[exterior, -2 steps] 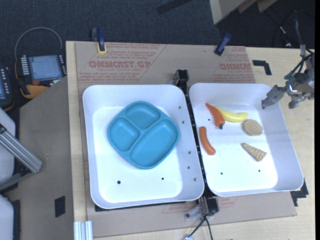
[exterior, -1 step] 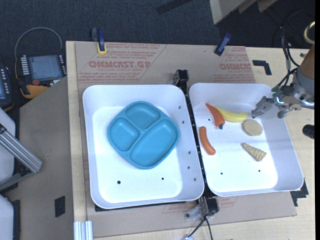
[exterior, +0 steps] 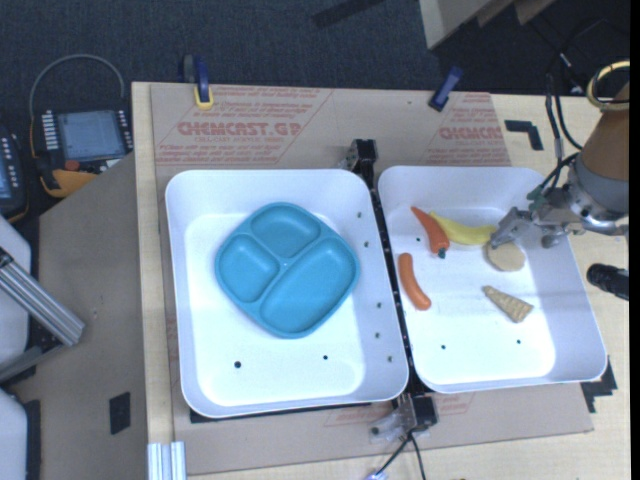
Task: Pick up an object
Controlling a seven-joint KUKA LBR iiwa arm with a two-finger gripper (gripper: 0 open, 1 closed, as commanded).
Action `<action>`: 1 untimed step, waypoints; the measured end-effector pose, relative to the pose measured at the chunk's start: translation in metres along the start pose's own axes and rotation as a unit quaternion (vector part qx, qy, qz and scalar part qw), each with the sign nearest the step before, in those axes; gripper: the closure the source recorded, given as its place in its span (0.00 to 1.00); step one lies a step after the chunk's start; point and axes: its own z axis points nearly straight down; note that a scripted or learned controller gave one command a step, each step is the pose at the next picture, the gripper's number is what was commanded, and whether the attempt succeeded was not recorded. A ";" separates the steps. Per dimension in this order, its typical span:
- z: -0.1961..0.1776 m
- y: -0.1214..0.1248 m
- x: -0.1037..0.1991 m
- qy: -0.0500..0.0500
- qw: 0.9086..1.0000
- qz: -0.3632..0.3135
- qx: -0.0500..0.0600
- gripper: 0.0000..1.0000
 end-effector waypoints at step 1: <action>0.043 0.000 0.003 0.003 1.000 -0.001 0.001 0.00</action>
